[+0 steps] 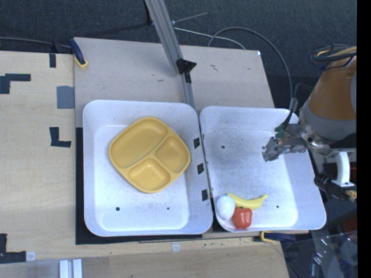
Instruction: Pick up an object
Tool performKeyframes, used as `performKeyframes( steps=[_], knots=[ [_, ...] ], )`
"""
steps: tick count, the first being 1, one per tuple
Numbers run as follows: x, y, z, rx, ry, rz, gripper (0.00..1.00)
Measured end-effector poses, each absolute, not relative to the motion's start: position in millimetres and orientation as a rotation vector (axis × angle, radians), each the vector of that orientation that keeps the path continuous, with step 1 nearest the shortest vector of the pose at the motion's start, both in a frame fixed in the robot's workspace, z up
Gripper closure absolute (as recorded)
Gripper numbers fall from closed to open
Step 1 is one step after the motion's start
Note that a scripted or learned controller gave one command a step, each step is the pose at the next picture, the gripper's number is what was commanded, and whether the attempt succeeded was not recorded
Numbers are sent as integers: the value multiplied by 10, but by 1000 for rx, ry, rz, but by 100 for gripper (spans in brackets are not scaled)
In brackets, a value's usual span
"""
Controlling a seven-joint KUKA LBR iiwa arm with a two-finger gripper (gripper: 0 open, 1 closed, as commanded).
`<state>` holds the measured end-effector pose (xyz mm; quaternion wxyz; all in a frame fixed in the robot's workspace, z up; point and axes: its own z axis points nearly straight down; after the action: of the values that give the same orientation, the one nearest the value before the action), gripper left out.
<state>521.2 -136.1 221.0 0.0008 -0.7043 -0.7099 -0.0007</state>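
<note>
- On the tabletop (35, 155) you have two white bins: the left bin (93, 213) carries a yellow divided plate (149, 154).
- Your right bin (301, 207) holds a banana (250, 201), white egg (225, 207) and red pepper (243, 217) clustered at its near edge.
- Your jaws (272, 151) hover well apart above them; you cannot tell their opening.

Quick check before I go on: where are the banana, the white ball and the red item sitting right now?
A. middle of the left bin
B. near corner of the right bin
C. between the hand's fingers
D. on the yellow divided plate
B: the banana, white ball and red item cluster at the right bin's near edge, apart from the hand.
</note>
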Motion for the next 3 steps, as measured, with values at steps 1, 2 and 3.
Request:
performKeyframes(
  steps=[1, 2, 3],
  knots=[
    [5335, -800, 2299, -2211, -2229, -2, 100],
    [5328, -246, 2192, -2212, -2227, 2, 100],
    [5378, 264, 2320, -2212, -2228, -1, 100]
  ],
)
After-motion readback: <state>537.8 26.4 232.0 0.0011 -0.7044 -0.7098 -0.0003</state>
